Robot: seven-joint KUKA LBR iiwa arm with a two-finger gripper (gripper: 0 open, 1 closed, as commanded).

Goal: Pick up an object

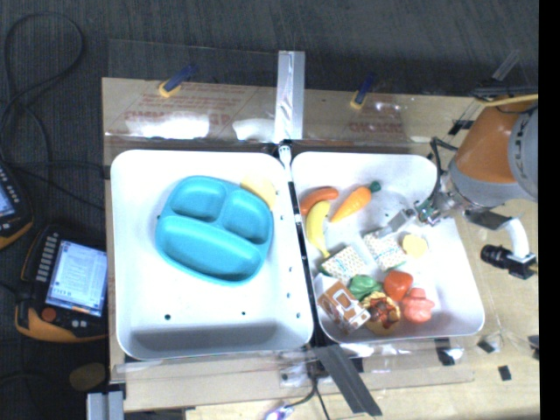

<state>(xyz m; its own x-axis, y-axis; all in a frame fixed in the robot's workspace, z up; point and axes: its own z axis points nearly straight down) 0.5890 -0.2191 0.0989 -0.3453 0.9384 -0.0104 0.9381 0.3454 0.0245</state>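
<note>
Two white bins are set side by side on the surface, their inner rims touching along the middle. The left bin carries one blue sectioned tray, upside down or not cannot be told, with one yellow piece just beyond its far right corner; open floor is left along the near side of this bin. The right bin is crowded along its left and near parts: one carrot, one banana, one orange piece, two patterned packets, one green item, one red tomato-like piece, one pink piece, one small carton, one pale yellow disc. Free room is found at its far right corner. The arm is reached in from the right, wrist angled down-left. The tool is lowered just beside the packets and disc; whether it is apart or together cannot be told.
</note>
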